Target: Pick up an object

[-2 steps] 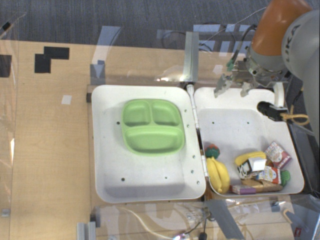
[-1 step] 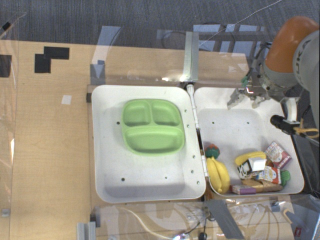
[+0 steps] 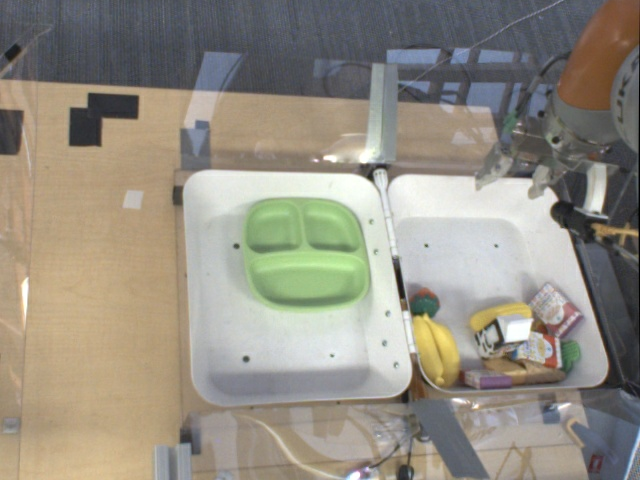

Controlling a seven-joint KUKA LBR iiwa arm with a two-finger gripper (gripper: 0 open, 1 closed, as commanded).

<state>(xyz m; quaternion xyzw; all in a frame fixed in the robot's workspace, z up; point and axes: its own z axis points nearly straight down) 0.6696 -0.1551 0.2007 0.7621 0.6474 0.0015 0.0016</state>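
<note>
My gripper point(image 3: 513, 175) hangs over the far rim of the right bin point(image 3: 470, 243), high above its floor. Its two fingers stand apart, open, with nothing between them. The loose objects lie heaped in that bin's near right corner, well away from the gripper: a yellow banana bunch point(image 3: 437, 346), a small red and green fruit point(image 3: 425, 302), a yellow and black item point(image 3: 500, 326), a pink and white carton point(image 3: 555, 309), a small red and white carton point(image 3: 538, 349), a brown bar point(image 3: 520, 375) and a green piece point(image 3: 570, 354).
The left bin point(image 3: 215, 268) holds a green divided plate point(image 3: 305, 251) near its middle. A metal divider point(image 3: 392, 258) runs between the two bins. Cables and the arm's base crowd the right edge beside the right bin.
</note>
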